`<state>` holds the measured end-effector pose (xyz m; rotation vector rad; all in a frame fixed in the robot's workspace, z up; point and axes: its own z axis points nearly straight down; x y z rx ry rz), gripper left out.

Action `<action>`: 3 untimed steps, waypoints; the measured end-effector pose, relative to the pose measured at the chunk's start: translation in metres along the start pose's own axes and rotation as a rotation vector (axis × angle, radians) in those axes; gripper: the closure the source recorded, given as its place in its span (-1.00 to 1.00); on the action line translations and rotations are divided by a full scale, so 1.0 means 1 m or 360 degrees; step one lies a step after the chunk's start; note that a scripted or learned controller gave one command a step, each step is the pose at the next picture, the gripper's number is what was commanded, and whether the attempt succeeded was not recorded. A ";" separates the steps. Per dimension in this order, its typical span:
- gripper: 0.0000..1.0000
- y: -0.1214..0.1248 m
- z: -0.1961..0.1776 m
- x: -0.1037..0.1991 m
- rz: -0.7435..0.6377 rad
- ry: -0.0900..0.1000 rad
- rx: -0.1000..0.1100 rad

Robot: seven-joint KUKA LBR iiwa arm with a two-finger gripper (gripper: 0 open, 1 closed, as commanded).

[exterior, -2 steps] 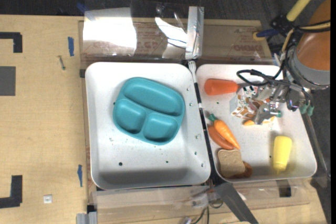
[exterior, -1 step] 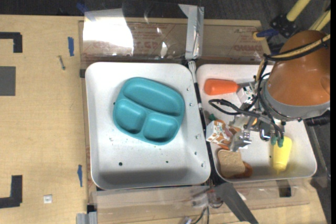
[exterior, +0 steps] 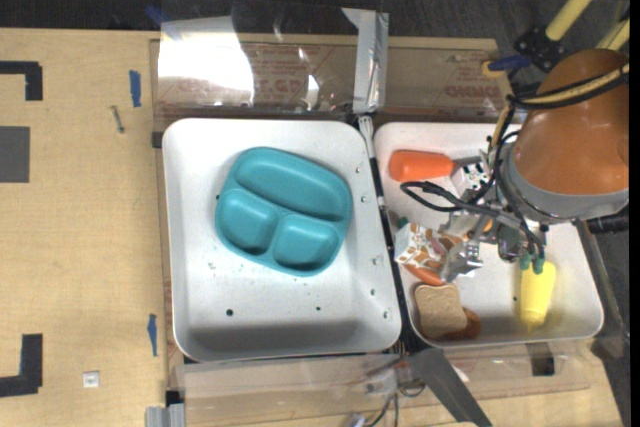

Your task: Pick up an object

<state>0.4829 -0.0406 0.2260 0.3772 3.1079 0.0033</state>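
My gripper (exterior: 462,250) hangs low over the middle of the right bin (exterior: 580,325), below the arm's orange band (exterior: 585,145) and a tangle of cables. Just left of it, and partly under it, lies a crumpled orange-and-white packet (exterior: 422,253). An orange carrot-shaped toy (exterior: 420,164) lies at the bin's back left. A brown bread slice (exterior: 441,310) rests at the front left. A yellow corn cob (exterior: 535,293) stands at the front right, beside the wrist.
The left bin (exterior: 200,315) holds a teal divided plate (exterior: 283,209). A clear plastic sheet and a taped strip (exterior: 367,65) stand behind the bins. The two bins' rims meet at a ridge (exterior: 385,235) close to the packet.
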 end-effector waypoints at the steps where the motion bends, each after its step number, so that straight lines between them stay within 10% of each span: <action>1: 1.00 0.001 -0.011 -0.002 -0.0002 -0.0012 -0.0003; 2: 1.00 0.007 -0.070 -0.068 0.0292 0.0003 0.0004; 3: 1.00 -0.045 0.012 -0.055 -0.0171 0.0017 0.0004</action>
